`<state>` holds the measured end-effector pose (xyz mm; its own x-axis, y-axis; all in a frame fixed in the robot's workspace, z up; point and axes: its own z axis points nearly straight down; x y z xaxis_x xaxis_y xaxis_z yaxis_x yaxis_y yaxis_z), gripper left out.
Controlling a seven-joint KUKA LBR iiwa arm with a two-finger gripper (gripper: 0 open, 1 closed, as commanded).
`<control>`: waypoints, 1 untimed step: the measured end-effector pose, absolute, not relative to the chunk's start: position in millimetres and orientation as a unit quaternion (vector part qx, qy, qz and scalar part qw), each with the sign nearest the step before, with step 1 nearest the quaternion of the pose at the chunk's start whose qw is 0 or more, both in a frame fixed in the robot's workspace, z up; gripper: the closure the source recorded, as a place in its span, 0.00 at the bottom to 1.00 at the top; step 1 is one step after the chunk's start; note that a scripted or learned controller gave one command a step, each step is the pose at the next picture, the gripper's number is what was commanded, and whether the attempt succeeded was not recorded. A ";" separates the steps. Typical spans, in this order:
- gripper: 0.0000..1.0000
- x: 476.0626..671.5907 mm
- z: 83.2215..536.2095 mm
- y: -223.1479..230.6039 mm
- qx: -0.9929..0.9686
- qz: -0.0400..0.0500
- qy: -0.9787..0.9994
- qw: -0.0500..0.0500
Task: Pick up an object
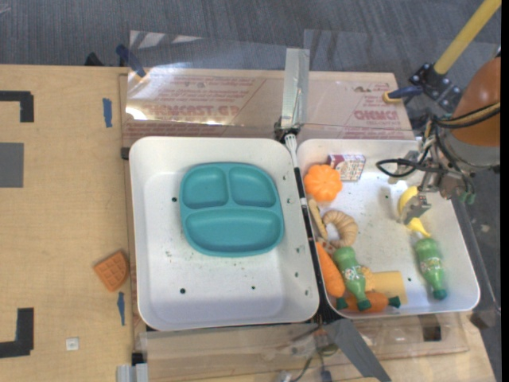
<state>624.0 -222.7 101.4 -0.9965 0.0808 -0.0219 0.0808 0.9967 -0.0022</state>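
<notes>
The end effector (419, 200) hangs over the far right part of the right bin (465, 253), at a yellow banana (411, 205) that shows between its fingers; it appears to be pinching it. Near of it lies a green bottle (430, 265). Along the bin's left side sit an orange pumpkin (323, 181), a pretzel (340, 228) and a carrot (330, 269). The left bin (151, 213) holds a teal divided plate (231, 207).

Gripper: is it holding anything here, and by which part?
It cannot be told. The gripper sits at a yellow banana-like toy in the right bin, but no hold is clearly visible.
</notes>
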 end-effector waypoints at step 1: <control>0.00 617.6 87.7 -222.7 0.032 -0.001 0.999 0.004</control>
<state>617.6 -222.7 87.7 -0.9979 0.0637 -0.0086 0.0637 0.9980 -0.0012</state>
